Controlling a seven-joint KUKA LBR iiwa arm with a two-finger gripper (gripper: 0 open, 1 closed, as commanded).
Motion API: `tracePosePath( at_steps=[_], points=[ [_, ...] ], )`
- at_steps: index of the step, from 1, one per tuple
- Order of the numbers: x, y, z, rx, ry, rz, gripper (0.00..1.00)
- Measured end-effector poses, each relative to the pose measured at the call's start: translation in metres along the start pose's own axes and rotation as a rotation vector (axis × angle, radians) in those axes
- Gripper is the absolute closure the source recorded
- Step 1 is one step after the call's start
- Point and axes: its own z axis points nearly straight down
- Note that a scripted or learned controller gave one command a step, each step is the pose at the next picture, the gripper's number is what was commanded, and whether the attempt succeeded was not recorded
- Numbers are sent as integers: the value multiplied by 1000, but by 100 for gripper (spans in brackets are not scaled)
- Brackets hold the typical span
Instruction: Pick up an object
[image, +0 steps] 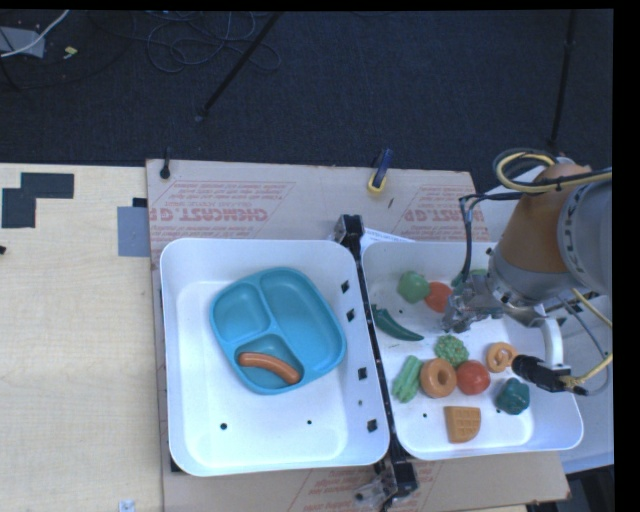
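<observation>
Scattered in the right bin (560, 440): broccoli (451, 349), donut (437, 377), tomato (472, 377), cheese wedge (462, 423). Just above the broccoli, gripper (458, 318) low in the bin; grip state impossible to tell. Left bin (200, 440): blue plate (300, 300) bearing a sausage (268, 366).

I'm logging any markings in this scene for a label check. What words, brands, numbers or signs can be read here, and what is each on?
Red print on the cardboard sheet behind the left bin: upside down and blurred, not readable.
Red print on the cardboard behind the right bin: likewise unreadable.
Faint red print on the cardboard's front edge: too small to read.
Blue tray and toy food: no text visible.
</observation>
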Motion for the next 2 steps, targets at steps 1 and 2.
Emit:
tracePosePath(
  at_steps=[1, 2],
  points=[
    [-6, 0, -63, -9, -3, 3, 100],
    [-14, -7, -113, -8, -3, 2, 100]
  ],
)
